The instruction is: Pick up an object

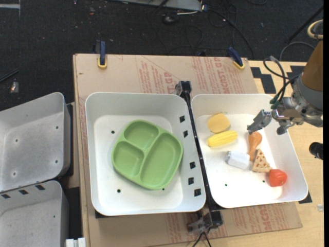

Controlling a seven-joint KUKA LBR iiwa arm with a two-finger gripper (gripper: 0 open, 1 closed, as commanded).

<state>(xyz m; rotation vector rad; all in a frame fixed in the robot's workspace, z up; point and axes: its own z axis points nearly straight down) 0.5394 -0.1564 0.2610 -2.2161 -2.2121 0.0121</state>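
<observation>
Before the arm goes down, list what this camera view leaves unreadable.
- Gripper: small and dark over the right bin; how it stands can't be read.
- Arm: cut off by the right edge.
- Carrot: its top lies under the gripper.
- White block: too small to identify.
- Bench's far left trays: cropped by the edge.

Even bright overhead light; white bins near glare, soft shadows, dark floor grainy, focus sharp.
</observation>
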